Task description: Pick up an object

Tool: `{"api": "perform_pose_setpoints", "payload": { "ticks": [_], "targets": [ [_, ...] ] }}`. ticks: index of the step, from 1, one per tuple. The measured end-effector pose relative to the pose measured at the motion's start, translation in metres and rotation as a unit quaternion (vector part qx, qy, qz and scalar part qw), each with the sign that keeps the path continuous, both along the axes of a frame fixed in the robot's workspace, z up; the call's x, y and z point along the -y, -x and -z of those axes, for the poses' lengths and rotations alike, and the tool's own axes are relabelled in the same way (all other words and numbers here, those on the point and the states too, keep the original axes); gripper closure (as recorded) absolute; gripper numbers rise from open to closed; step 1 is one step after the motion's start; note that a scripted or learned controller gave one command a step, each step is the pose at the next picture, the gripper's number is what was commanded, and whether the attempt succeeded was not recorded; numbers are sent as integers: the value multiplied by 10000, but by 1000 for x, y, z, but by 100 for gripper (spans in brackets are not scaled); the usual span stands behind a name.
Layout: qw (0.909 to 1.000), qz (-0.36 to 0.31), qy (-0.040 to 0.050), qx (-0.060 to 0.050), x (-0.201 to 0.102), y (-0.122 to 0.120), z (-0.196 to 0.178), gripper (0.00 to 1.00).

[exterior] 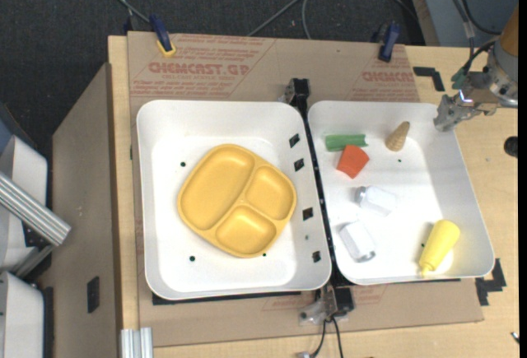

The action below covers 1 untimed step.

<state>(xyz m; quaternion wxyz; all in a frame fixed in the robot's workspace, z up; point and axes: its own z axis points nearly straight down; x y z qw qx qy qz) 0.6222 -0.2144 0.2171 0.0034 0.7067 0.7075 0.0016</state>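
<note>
Sitting in the right bin (pixel 461 183) are six small objects, none of them between the gripper's fingers. A green bar (pixel 345 141) lies at about 11 o'clock in that bin, with an orange-red block (pixel 352 160) touching its lower edge. A tan cone (pixel 398 135) rests at roughly 12 o'clock, near the bin's far rim. Toward the centre lies a small white piece (pixel 377 199), and a clear, greyish piece (pixel 357 240) sits at about 7 o'clock. A yellow bottle-shaped object (pixel 438 246) lies at 5 o'clock by the near rim.

At 1 o'clock, just outside the bin's corner, hangs the gripper (pixel 451 111); whether its fingers are apart or together cannot be made out.

A yellow divided plate (pixel 236 200) lies in the middle of the left bin (pixel 156 183).
</note>
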Motion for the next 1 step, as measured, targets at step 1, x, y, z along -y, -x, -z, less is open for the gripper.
{"api": "perform_pose_setpoints", "payload": {
  "ticks": [1],
  "targets": [
    [10000,-3,2,6,0,-2,-55,100]
  ]
}}
